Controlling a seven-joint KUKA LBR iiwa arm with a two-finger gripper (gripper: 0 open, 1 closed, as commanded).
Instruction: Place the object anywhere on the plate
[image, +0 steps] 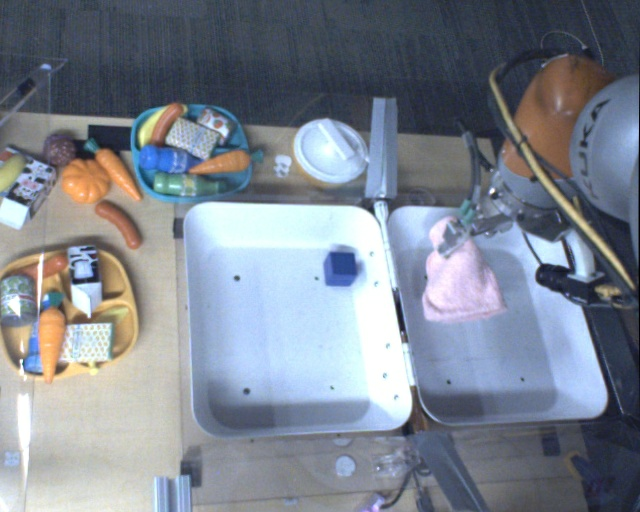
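Note:
A pink cloth (462, 283) lies in the right bin (520, 390), at its upper left. The cloth's top corner is drawn up to a peak, and my gripper (455, 233) is shut on that peak, reaching in from the right. The rest of the cloth hangs down and spreads on the bin floor. A small blue cube (341, 267) sits in the left bin (250, 380), toward its upper right. A white round plate (331, 150) stands on the bench behind the bins, near the divider.
A blue bowl (160, 185) of toy food stands at the back left, and a yellow tray (125, 320) of toys sits left of the bins. Loose toy vegetables (85, 180) lie between them. Cables (560, 200) run along my arm at the right.

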